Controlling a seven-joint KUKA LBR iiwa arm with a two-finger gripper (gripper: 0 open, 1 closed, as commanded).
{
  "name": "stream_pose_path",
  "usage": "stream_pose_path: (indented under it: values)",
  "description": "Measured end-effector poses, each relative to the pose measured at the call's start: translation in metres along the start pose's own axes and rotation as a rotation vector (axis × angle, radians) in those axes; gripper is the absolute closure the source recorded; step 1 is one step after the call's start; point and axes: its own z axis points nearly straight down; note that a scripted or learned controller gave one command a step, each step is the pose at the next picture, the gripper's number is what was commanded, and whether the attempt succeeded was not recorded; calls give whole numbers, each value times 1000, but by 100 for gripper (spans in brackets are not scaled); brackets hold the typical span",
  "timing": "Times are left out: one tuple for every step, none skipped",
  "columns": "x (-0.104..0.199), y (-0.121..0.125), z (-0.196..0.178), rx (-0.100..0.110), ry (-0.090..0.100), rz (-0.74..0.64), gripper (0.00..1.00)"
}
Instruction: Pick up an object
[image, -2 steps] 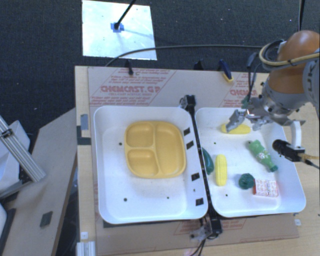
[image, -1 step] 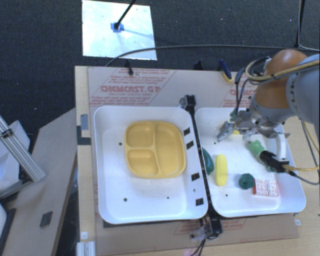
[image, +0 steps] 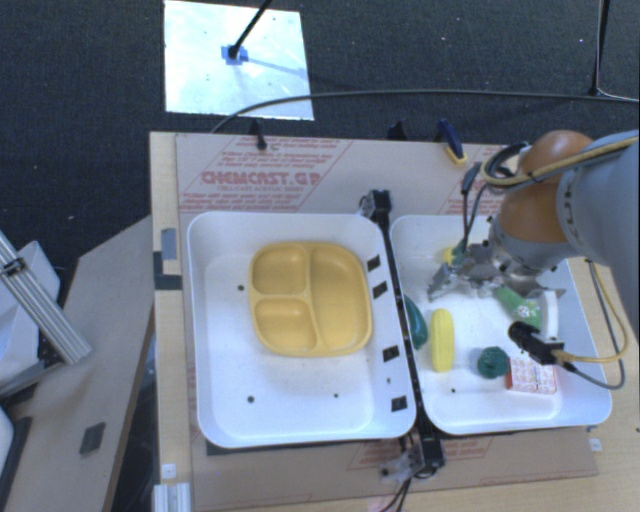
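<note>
I am sizing up the right white bin (image: 590, 400): a red-and-white printed packet (image: 532, 376), a dark green rounded lump (image: 491, 361) and a yellow oblong plastic piece (image: 441, 339) are lying nearest. Farther back the two-finger gripper (image: 447, 278) is hovering with nothing visibly held; I am favouring a straight descent onto the yellow piece, clear of the divider.

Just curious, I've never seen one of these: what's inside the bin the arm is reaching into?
In the right bin: a yellow object, dark green lump, red-printed packet, and a green item partly covered by the arm.
</note>
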Motion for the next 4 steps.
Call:
stream_pose_path:
  values:
    - [0,2,-14,-6,-1,-1,100]
    - [-7,-3,-72,-7,-1,2,100]
    - [-8,-1,-126,-8,-1,-3,100]
    - [51,-24,-127,-1,1,-8,100]
